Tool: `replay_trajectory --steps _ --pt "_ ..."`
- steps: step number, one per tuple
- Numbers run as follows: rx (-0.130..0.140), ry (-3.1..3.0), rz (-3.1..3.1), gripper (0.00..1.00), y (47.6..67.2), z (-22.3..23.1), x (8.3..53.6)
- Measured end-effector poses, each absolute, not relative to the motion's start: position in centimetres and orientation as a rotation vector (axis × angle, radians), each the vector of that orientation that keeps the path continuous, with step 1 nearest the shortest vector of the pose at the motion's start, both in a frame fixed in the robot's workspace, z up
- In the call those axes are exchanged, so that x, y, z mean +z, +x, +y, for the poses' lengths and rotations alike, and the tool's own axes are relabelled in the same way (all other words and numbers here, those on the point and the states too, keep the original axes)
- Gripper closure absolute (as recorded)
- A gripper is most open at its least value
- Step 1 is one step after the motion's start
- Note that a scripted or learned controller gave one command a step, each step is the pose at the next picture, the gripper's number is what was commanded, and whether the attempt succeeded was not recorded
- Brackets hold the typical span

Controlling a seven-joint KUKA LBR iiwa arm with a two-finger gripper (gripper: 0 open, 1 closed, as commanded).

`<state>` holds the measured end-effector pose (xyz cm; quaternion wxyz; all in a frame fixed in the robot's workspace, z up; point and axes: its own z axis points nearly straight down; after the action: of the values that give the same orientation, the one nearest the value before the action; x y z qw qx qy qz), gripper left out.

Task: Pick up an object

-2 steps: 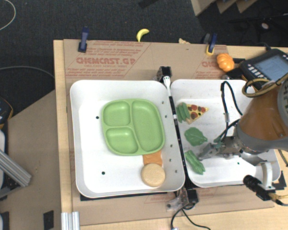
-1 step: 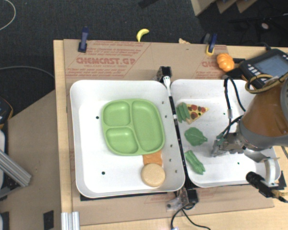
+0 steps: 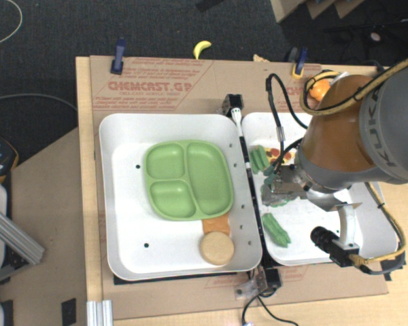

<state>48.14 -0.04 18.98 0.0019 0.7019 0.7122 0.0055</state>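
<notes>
In the camera view, the tool (image 3: 280,187) is seen low over the right bin (image 3: 374,240), and whether it is spread or pressed together cannot be told; nothing is seen pinched in it. The nearest candidate, a green pod (image 3: 276,228), lies just beside it toward 6 o'clock, its long axis running from 11 to 5 o'clock. Counted: two green pods (the second (image 3: 259,159) toward 11 o'clock), one green divided plate (image 3: 188,180), one tan round piece (image 3: 217,248), two bins, the left bin (image 3: 122,202) carrying plate and piece.

From my screen the light looks even and bright, overhead, washing the white bins (image 3: 122,202) nearly flat with little texture. Shadows are soft and short under the arm (image 3: 353,134). Focus is fair, with slight softness toward the dark floor (image 3: 47,19).
</notes>
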Motion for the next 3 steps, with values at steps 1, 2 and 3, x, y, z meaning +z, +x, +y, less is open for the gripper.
replay_trajectory --steps 1,2,3 --pt "0.006 2.210 2.233 1.00 49.7 8.2 18.4" --pt "0.025 2.208 2.226 1.00 48.0 12.3 32.9" --pt "0.002 2.218 2.223 1.00 48.0 11.9 33.1"
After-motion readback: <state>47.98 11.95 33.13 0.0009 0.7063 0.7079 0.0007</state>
